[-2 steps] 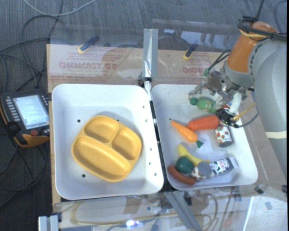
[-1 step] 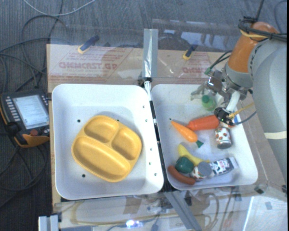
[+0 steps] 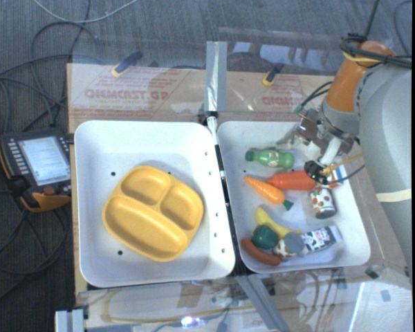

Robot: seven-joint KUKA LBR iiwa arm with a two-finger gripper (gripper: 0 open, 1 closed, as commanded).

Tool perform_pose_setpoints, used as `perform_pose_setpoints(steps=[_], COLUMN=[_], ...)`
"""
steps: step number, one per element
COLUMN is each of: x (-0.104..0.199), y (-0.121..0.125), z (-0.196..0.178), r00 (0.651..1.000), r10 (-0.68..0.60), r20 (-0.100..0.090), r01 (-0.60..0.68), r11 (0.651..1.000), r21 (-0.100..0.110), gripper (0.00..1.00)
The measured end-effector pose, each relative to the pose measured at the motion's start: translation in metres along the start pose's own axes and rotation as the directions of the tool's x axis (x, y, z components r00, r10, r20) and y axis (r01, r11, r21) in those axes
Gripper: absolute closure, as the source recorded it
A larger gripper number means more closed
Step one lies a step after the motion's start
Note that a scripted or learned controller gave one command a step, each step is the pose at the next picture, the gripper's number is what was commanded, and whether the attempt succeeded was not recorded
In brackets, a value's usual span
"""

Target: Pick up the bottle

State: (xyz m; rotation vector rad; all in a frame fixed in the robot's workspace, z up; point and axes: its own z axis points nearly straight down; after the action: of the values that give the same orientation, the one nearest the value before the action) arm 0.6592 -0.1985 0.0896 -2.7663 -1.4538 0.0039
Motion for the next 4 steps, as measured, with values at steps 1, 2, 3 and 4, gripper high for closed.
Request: perform_pose_setpoints(steps=[1, 2, 3, 4], x=[-0.001, -0.005, -0.006, 0.015], y=[0.002, 0.004, 0.004, -0.014], z=[-0.009, -0.087, -0.087, -0.014], r00=[1.0, 0.975, 0.975, 0.961], r10=[0.002, 0.223, 0.224, 0.278], r20=[0.005, 0.005, 0.007, 0.01], r01=[-0.002, -0.223, -0.224, -0.278], r11=[1.0, 0.975, 0.975, 0.961], r21=[-0.016, -0.016, -0.017, -0.012], gripper=[1.0, 1.0, 0.0, 0.0])
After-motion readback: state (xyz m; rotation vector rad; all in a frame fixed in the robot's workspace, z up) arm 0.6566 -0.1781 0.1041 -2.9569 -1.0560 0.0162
